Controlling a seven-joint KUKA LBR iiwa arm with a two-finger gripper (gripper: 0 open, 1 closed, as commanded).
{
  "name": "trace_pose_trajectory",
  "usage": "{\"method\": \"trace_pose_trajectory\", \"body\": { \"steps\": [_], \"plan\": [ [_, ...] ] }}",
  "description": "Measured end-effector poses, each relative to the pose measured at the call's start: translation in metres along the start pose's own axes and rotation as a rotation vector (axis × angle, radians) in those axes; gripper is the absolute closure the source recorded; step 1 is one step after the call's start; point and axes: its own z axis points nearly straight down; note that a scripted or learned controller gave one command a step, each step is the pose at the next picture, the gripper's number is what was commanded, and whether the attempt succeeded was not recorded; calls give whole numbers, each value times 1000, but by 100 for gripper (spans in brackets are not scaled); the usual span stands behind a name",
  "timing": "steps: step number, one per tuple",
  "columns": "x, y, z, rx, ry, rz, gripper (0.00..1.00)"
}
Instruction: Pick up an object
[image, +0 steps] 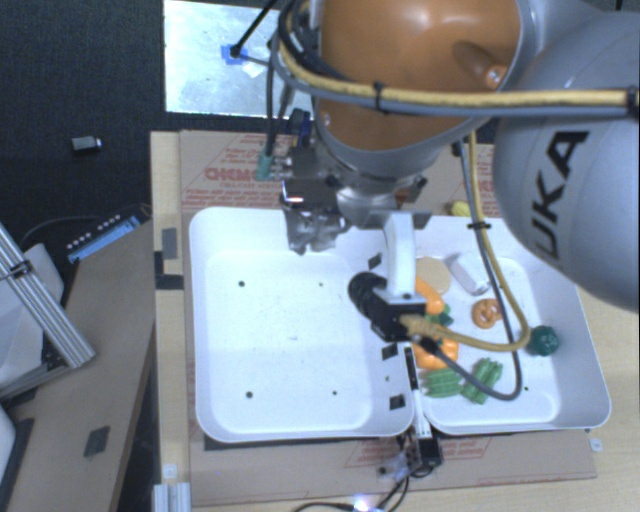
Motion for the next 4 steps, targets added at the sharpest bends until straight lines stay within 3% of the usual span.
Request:
{"method": "trace_pose_trajectory", "body": {
  "steps": [1, 2, 3, 4],
  "plan": [
    [-1, 96, -18, -13, 2, 7, 100],
    [0, 15, 17, 0, 0, 1, 100],
    [-1, 74, 5, -10, 1, 6, 100],
    [0, -12, 59, 2, -2, 0, 100]
  ]
}}
